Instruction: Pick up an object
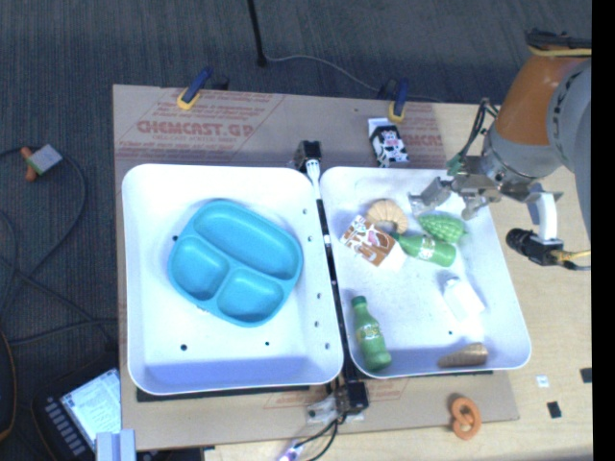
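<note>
Gripper (452, 192) is hung low over right bin (500, 286) beside green ridged toy (442, 227), presumably for a pick; finger state cannot be told.

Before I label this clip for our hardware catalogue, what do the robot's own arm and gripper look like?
The arm is a rounded, bulky body, grey with a wide orange band above the wrist. Below the band sits a grey metal gripper built of small angular parts. Thin dark cables loop beside the wrist. A white and black fitting hangs off the wrist's side. No markings are readable.
</note>
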### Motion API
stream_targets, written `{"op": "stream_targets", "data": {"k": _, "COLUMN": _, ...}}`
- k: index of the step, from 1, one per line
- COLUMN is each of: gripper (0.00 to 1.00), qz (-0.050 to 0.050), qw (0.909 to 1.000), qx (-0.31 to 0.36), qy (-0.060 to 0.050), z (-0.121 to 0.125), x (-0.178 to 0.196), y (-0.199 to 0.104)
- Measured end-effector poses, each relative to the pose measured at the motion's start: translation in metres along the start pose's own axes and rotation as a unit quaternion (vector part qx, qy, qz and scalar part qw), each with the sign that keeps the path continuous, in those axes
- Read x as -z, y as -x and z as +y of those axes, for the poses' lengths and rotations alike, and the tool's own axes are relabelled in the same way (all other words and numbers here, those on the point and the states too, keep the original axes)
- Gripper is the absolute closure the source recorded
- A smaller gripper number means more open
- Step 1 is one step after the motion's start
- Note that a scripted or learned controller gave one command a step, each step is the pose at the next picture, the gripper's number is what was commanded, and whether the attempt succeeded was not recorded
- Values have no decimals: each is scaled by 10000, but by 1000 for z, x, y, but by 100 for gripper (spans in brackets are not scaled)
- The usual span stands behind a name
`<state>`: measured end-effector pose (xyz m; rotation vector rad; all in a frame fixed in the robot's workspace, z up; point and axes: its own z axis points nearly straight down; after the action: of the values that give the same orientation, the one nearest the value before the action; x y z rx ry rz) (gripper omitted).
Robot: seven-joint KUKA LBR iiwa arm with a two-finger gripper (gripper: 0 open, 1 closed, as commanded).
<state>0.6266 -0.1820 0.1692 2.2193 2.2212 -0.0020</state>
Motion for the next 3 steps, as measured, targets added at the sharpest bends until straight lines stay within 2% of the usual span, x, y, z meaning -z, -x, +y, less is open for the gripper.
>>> {"op": "stream_targets", "data": {"k": 1, "gripper": 0, "qz": -19, "qw": 10000, "qx": 1, "qy": 80, "z": -49, "x": -52, "y": -39}}
{"op": "stream_targets", "data": {"k": 2, "gripper": 0, "qz": -38, "qw": 9999, "qx": -16, "qy": 113, "z": -65, "x": -61, "y": -57}}
{"op": "stream_targets", "data": {"k": 3, "gripper": 0, "qz": 5, "qw": 10000, "qx": -11, "qy": 20, "z": -120, "x": -82, "y": -85}}
